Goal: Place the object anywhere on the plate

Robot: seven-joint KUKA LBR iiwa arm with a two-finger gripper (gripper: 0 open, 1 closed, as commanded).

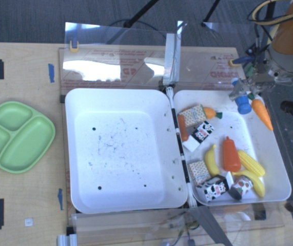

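Bench: wood-coloured top with two white bins side by side, and grey floor behind it.
Plate: a green plate (16, 136) with three sections sits far off to the left on the bench, outside both bins. Nothing lies on it.
Left bin: the left bin (79, 106) is bare white with a few faint marks on its floor.
Right bin: the right bin (282, 181) is full of toy food, all on the right side, well apart from the plate.
Toys in it: a red bottle-shaped toy (231, 154), a yellow corn cob (251, 162), a banana (210, 160), and two small black-and-white cow toys (202, 131).
Carrot: an orange carrot (262, 113) lies at the far right rim of the right bin, just below the arm's tip.
Arm: the gripper (245, 94) hangs over the far right corner of the right bin, with a blue piece (243, 105) at its tip.
Grip: I cannot tell what the grip is doing, and I see no toy clearly caught in it. The carrot looks very close to it, maybe touching.
Done so far: nothing has reached the plate.
Left to do: I think the arm must get a firm hold on one toy, most likely the carrot, lift it, carry it across both bins to the left, and set it down on the green plate.
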